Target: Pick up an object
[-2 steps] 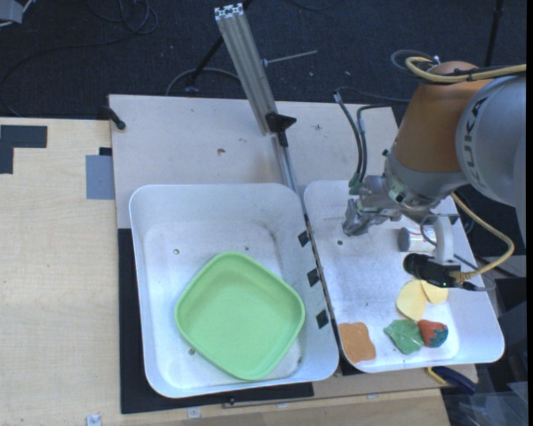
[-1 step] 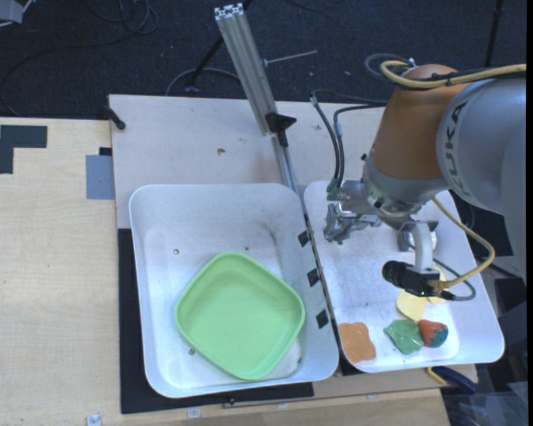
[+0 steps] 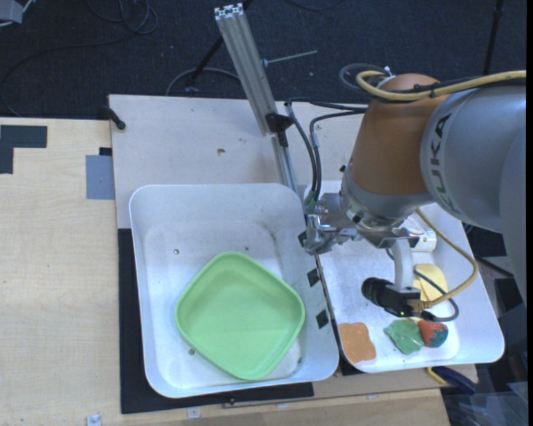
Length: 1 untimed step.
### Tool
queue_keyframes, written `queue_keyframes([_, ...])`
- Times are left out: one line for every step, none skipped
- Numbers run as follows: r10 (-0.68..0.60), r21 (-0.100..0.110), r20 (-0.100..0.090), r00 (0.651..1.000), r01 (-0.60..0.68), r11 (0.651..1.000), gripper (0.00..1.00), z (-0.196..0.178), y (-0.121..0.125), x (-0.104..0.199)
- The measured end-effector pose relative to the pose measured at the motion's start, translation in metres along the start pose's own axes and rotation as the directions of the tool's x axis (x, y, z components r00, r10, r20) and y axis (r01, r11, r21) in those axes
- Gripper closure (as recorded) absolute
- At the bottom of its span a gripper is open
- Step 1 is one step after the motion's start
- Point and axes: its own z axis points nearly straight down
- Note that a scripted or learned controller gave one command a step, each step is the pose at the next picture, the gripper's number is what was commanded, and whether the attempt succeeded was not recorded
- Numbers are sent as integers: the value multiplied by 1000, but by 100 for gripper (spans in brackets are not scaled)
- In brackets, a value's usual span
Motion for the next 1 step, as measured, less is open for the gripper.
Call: queue_keyframes([1, 2, 1, 1000, -1, 1000, 100, 4, -30, 39])
